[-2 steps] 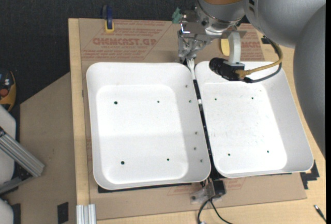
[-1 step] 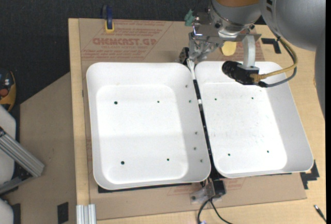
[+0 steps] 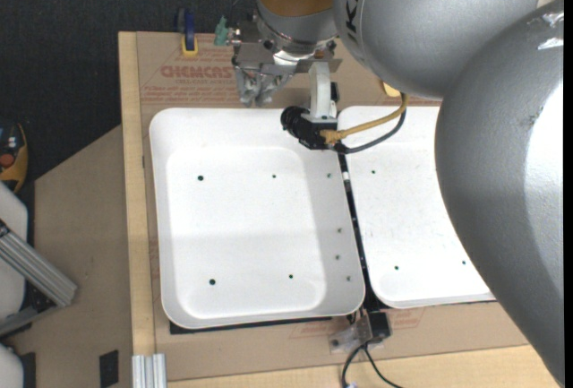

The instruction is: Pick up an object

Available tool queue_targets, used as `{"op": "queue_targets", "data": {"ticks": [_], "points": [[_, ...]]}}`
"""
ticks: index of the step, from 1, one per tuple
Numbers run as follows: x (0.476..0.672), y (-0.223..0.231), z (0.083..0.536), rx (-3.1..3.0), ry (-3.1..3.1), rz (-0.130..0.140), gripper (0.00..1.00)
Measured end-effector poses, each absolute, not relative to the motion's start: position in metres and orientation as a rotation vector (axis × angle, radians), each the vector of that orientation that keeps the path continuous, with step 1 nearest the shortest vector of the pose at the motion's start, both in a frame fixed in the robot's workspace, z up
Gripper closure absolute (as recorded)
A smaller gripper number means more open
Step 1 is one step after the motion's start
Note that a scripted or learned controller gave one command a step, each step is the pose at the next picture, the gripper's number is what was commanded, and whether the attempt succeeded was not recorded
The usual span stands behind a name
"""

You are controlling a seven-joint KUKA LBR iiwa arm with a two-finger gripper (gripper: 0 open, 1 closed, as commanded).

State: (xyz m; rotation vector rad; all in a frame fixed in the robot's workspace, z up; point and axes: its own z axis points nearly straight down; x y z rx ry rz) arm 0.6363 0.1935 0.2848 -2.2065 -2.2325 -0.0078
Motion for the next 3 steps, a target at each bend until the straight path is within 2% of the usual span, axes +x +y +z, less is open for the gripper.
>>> {"op": "queue_targets", "data": {"ticks": [1,2,3], "points": [[0.649,0.149,0.336,-2.229,-2.221,-0.009,1.00],[0.664,0.204,0.247,-2.212,-2.221,0.013,1.00],[0.666,0.194,0.305,-2.224,-2.225,-0.011,1.00]]}}
